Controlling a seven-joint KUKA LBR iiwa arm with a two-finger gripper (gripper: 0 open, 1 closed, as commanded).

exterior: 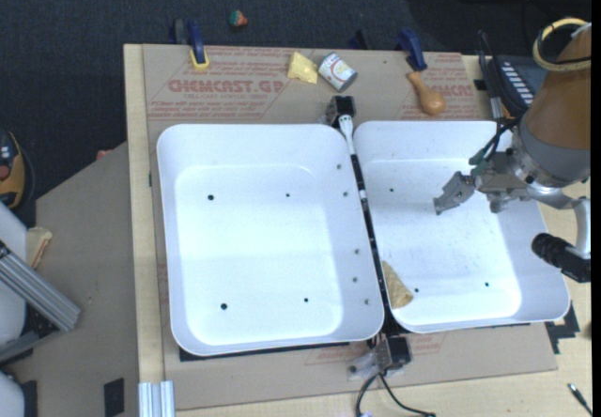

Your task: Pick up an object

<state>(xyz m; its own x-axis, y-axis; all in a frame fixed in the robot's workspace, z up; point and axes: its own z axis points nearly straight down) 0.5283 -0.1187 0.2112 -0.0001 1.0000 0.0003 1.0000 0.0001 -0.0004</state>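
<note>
A small tan, crumpled object lies in the near left corner of the right bin, against its wall. My gripper hangs over the middle of the right bin, up and to the right of the tan object and well apart from it. Its two grey fingers are spread, so it is open, with only white bin floor between them. The left bin shows a bare white floor with small black dots.
On the board behind the bins lie a yellow piece, a small white box and a brown wooden object. Blue clamps grip the far edge. A black divider bar runs between the bins.
</note>
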